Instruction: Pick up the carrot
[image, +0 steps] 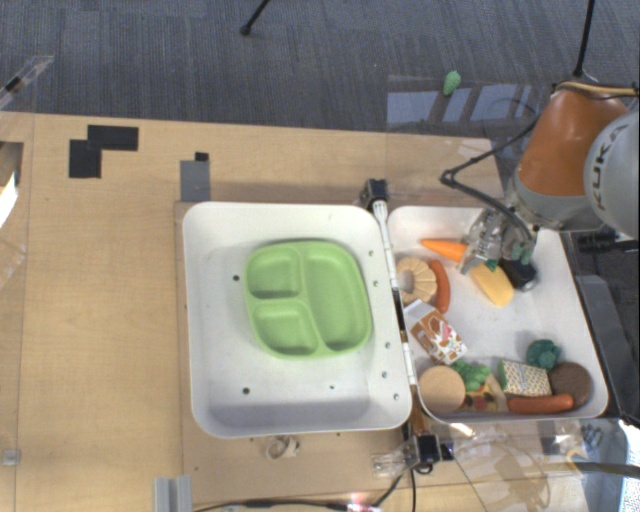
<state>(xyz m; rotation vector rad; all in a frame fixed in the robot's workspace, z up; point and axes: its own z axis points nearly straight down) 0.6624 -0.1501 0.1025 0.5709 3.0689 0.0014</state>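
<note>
The gripper (487, 247) is hanging low over the right bin (575, 300), right at the thick end of the carrot (442, 248), and whether it is spread or pressed together cannot be told from up here. The carrot is lying near the bin's far edge, long axis running left to right, tip pointing toward the left bin (200, 300). A yellow wedge (492, 285) is sitting just beside the claw, and the wrist is hiding the carrot's right end.

Single fixed camera above the table (100, 300), looking down at a slant. Both bins framed mid-distance; floor strip at 12 o'clock; arm (570, 150) enters from 3 o'clock.
</note>
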